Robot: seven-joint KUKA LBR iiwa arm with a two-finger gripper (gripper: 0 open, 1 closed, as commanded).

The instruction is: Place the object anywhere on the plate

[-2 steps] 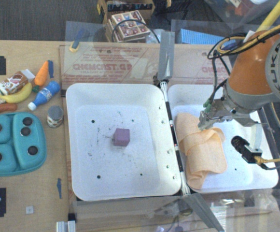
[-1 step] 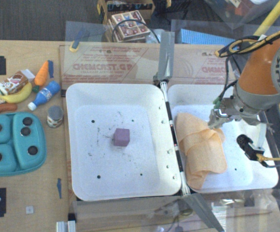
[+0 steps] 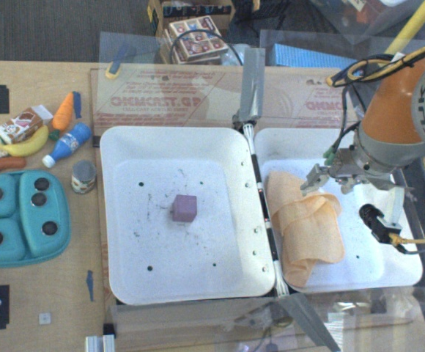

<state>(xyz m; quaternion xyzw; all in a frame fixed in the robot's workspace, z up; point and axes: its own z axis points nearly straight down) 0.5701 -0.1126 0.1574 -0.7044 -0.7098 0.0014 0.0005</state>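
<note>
Hovering over right bin, tool apparently spread and unladen just above crumpled orange cloth; purple cube well left, ungrasped

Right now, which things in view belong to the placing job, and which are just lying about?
Job:
gripper, above the right bin
purple cube in the left bin
No plate is identifiable.

Lying about:
orange cloth in the right bin
teal tray
toy banana
toy carrot
small can
</note>
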